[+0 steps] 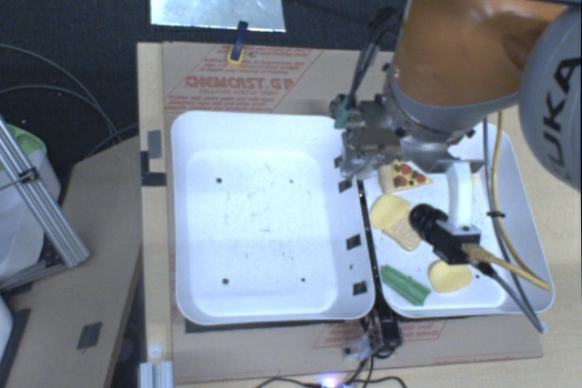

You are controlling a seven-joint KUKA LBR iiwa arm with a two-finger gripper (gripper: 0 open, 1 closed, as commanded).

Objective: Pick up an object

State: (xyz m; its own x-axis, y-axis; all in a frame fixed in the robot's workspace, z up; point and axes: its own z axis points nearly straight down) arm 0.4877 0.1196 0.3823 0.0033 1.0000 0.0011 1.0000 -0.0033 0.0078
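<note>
Lying in the smooth white right bin (526, 195): a green stick (404, 283).

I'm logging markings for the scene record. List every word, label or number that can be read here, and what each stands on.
"CHEMCAST G P", red print, last letters unsure: on the cardboard sheet behind the left bin.
"UKA", part of a name cut by the frame edge: on the grey arm.
Smaller red print under the first line, and at the sheet's front edge: too blurred to read.

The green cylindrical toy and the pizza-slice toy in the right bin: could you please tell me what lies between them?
In the camera view, a pale yellow wedge-shaped toy lies between the green cylindrical toy and the pizza-slice toy.
</note>
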